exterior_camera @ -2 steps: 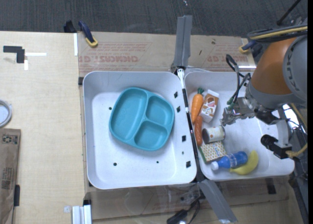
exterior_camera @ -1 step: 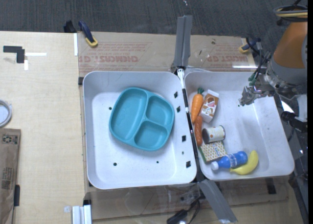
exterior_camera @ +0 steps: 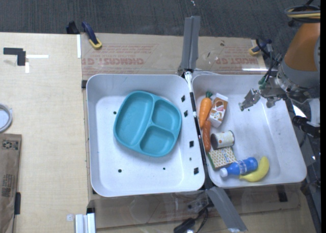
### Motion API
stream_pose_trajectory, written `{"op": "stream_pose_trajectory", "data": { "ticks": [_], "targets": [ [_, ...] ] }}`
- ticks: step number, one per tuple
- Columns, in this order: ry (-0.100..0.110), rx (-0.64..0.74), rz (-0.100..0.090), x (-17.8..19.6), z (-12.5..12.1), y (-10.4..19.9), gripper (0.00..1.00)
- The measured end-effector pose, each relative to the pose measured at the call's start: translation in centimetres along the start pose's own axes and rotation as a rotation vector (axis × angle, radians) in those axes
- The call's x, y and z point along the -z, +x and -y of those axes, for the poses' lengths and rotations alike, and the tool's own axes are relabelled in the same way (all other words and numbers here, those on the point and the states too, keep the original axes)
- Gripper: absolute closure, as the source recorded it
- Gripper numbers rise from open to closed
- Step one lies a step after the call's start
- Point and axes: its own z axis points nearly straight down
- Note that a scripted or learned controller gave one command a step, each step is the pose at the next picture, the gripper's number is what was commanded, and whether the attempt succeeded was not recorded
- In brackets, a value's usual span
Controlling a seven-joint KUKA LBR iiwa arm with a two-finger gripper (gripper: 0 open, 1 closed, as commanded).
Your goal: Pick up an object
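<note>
Banana (exterior_camera: 257, 171) and blue bottle (exterior_camera: 239, 168) at lower right of right bin (exterior_camera: 285, 140); gripper (exterior_camera: 258, 98) hovers upper right, fingers open, gripping nothing, carrot (exterior_camera: 204, 111) well apart.

Glossy white plastic bins (exterior_camera: 97, 140); smooth matt blue plastic plate (exterior_camera: 147, 123); pale wood-grain bench (exterior_camera: 41, 89); printed cardboard sheet (exterior_camera: 132, 54).

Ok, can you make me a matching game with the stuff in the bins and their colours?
Things:
1. plate
2. carrot
3. banana
4. bottle

Colours:
A. yellow
B. blue with a white cap
C. light blue, with three sections
D. orange

Pairs: 1-C, 2-D, 3-A, 4-B.
</note>
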Motion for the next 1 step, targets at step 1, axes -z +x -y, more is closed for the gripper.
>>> {"op": "stream_pose_trajectory", "data": {
  "ticks": [1],
  "targets": [
    [-0.012, 0.238, 0.007, -5.58, -3.15, 1.99, 0.0]
  ]
}}
